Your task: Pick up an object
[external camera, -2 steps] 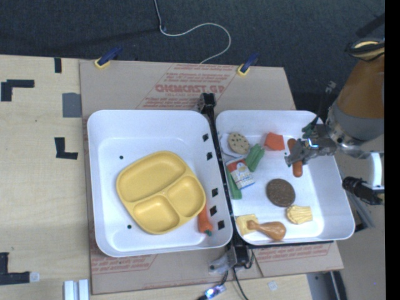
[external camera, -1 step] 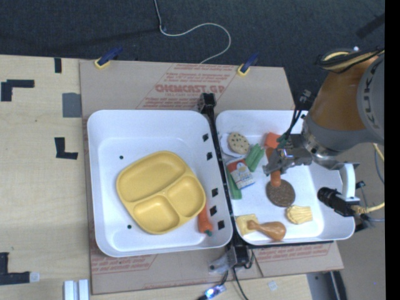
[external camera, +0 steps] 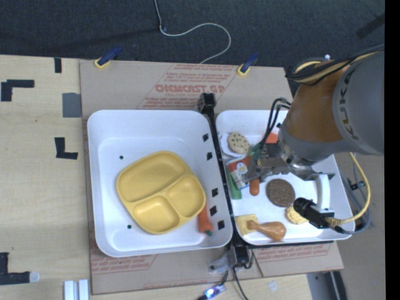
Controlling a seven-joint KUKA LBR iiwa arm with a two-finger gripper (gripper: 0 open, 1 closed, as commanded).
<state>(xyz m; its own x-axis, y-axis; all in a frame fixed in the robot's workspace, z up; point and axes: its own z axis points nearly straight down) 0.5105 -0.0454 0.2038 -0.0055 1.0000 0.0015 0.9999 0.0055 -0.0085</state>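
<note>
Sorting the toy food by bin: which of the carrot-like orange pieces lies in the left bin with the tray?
The carrot at the left bin's lower right corner, beside the yellow tray. The other orange piece lies in the right bin.

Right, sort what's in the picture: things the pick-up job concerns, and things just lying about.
Job in hand:
gripper, down in the right bin
toys near it: cookie, brown disc, drumstick

Lying about:
yellow divided plate and carrot in the left bin
cardboard sheet
white cable

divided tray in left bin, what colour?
Yellow: the three-compartment plastic tray shows clearly in the camera view.
</note>
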